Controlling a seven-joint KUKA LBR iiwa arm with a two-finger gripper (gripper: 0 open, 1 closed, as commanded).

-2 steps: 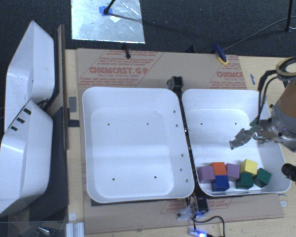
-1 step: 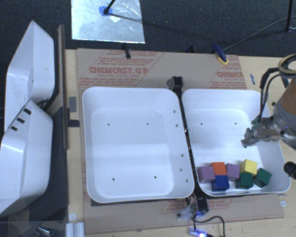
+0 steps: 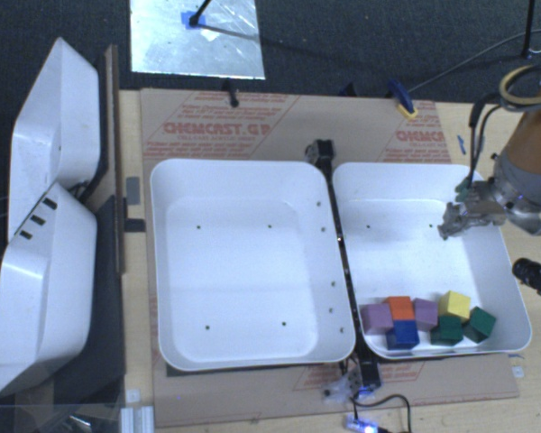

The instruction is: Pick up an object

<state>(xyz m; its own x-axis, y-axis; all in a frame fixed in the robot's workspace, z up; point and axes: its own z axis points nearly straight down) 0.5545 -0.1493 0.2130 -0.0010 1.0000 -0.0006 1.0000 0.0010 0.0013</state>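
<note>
Right bin (image 3: pixel 406 242): floor open from centre to 12 o'clock. Blocks (image 3: pixel 426 318) crowd the 6 o'clock wall. Gripper (image 3: pixel 458 222) occupies 3 o'clock rim.

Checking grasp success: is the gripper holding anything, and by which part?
Nothing held. The gripper hangs over the right bin with no object between its fingers; the blocks lie along the near wall.

Two white bins (image 3: pixel 243 174) sit on a tan surface (image 3: pixel 279 120) printed with red lettering. The blocks: two purple (image 3: pixel 376 317), one orange (image 3: pixel 399 307), one blue (image 3: pixel 403 334), one yellow (image 3: pixel 454 304), two dark green (image 3: pixel 479 323) (nearly teal).
</note>
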